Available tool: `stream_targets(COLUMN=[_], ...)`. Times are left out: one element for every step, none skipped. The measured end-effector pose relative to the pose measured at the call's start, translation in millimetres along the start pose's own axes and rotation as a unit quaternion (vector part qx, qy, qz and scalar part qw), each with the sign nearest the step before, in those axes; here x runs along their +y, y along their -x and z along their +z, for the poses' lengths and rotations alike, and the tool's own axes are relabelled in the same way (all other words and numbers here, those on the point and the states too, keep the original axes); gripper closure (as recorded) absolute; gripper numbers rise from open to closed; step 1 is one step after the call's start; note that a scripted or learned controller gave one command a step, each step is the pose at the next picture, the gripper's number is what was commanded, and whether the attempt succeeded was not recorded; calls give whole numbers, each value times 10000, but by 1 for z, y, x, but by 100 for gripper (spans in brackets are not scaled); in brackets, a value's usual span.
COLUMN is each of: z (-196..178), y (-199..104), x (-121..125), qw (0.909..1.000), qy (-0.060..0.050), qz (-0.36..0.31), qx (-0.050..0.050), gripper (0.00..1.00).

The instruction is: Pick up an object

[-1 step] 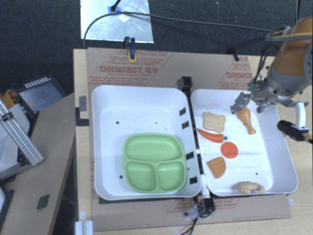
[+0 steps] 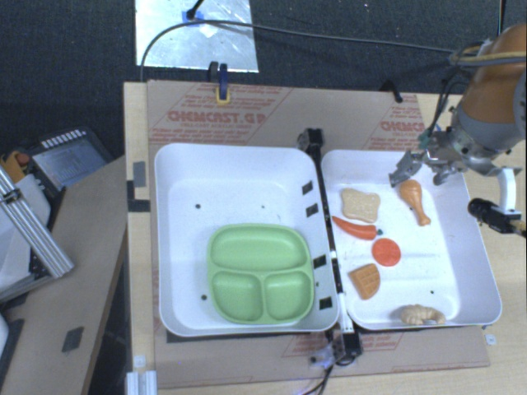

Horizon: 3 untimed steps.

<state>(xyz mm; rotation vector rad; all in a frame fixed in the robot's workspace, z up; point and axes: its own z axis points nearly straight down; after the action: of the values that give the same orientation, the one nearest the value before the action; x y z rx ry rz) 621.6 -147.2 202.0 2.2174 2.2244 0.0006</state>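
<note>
From the near edge I see a pale croissant point(image 2: 421, 313), then a tomato slice point(image 2: 386, 252), then the drumstick point(image 2: 414, 199) lying in the right bin point(image 2: 473, 257), with my gripper point(image 2: 426, 164) spread open just above it, holding nothing.

KUKA arm: exterior condition as seen from above.

Arm point(image 2: 494, 97) has a broad orange band over a rounded grey wrist housing. Dark cables run along its upper side. The gripper point(image 2: 424, 167) assembly is grey metal with small angular parts and a bluish-green spot near its base. A black fitting projects at the right.
</note>
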Motion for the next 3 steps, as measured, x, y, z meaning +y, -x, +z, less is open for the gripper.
stream_targets(z=[41, 103, 114], y=[-2, -1, -1], x=[1, 5, 7], qw=[10000, 10000, 10000], qy=[-7, -12, 15], qz=[3, 5, 4], qx=[0, 2, -4], gripper=[0, 0, 0])
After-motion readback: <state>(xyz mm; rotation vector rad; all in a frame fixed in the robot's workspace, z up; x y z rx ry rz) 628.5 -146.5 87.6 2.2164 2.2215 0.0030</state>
